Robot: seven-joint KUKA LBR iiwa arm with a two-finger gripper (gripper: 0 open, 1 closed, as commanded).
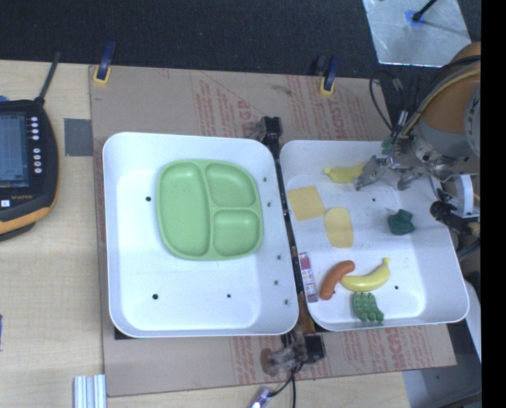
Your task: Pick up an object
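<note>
The arm [457, 100] is cut off at the right edge, the gripper [387, 170] is too small to tell its grip, and it partly hides a yellow piece [342, 174].

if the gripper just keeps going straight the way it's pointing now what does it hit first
Probably the small yellow piece: the gripper points leftward and it lies just ahead of the tips in the right bin. Height is unclear from above, so the gripper might pass over it.

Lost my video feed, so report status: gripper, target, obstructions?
Gripper low in right bin, beside yellow piece. Grasp unconfirmed. Nothing blocking.
</note>
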